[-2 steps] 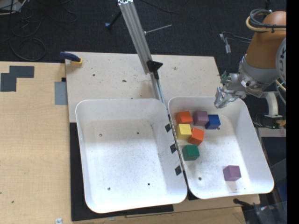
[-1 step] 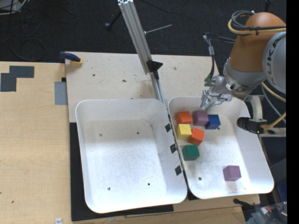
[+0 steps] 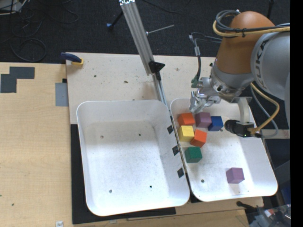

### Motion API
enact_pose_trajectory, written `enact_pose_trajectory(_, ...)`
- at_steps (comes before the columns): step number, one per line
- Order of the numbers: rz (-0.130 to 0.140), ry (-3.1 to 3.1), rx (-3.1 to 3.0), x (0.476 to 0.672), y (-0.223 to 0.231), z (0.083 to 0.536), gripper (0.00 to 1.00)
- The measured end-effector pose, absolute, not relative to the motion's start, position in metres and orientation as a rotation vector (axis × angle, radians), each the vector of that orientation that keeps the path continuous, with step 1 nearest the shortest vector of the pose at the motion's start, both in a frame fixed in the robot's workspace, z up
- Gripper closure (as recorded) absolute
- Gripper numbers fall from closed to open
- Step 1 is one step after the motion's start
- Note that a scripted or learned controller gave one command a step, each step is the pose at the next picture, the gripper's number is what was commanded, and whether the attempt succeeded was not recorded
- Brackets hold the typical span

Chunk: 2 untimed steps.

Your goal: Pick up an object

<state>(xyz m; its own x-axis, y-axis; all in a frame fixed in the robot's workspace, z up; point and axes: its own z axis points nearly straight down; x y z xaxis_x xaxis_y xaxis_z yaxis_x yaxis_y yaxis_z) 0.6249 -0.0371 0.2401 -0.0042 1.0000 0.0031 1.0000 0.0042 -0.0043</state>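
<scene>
Both white bins (image 3: 128, 202) are seen to be smooth, matt plastic, finely speckled. The desk (image 3: 33, 150) is faced in pale wood-grain laminate. The slanted rail (image 3: 139, 37) appears as brushed metal. The arm's orange band (image 3: 246, 37) is finished glossy; the coloured cubes (image 3: 193, 153) look matt.

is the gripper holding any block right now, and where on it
It cannot be told. The gripper sits just above the purple block in the right bin, with no block seen between its fingers.
</scene>
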Motion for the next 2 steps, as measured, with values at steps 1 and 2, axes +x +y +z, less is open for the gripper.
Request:
enact_pose_trajectory(1, 0.003, -2.222, -2.212, 0.611, 0.023, 0.241, 1.0)
enact_pose_trajectory(2, 0.005, -2.222, -2.213, 0.586, 0.075, 0.242, 1.0)
